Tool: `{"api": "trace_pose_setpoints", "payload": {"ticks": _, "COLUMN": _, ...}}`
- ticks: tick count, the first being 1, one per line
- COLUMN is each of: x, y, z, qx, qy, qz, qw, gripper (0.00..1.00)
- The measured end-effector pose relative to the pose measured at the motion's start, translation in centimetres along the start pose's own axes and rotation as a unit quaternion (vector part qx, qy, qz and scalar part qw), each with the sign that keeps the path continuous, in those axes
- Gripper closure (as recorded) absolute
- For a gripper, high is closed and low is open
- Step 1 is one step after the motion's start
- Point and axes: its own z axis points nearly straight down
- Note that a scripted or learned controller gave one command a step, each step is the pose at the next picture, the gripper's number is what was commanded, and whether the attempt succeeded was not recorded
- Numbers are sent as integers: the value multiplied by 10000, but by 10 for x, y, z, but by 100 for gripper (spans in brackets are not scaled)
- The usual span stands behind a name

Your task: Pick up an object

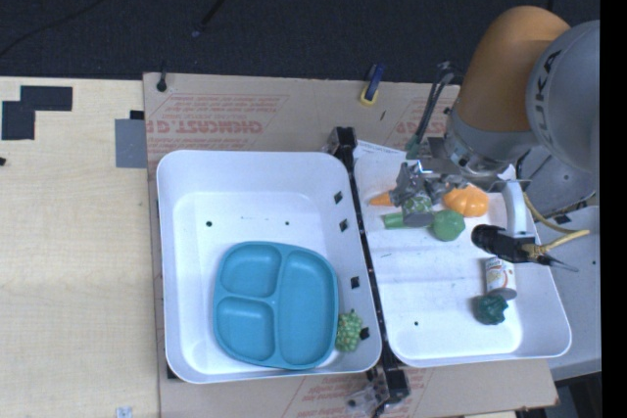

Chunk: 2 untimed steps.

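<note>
My gripper (417, 191) is low over the upper left part of the right bin (441, 348). Directly under it lies a small cluster: a green leafy piece (420, 206), a green stick (393, 220) and a grey piece (418, 220). A small orange piece (379, 199) lies just to its left. An orange object (466, 202) and a round green object (448, 226) sit to the right of the gripper, close to it. Nothing is visibly lifted.
A small can (500, 277) and a teal object (491, 309) lie at the right bin's lower right. The left bin (181, 210) holds a blue divided plate (275, 304) and a bumpy green object (348, 332) at its lower right corner.
</note>
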Motion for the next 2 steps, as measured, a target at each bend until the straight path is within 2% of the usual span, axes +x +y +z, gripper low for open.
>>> {"api": "trace_pose_setpoints", "payload": {"ticks": 1, "x": 2, "y": -7, "z": -20, "qx": -8, "qy": 7, "qz": -8, "qw": 10000, "gripper": 100}}
{"api": "trace_pose_setpoints", "payload": {"ticks": 2, "x": 9, "y": -1, "z": -12, "qx": 0, "qy": 5, "qz": -6, "qw": 10000, "gripper": 100}}
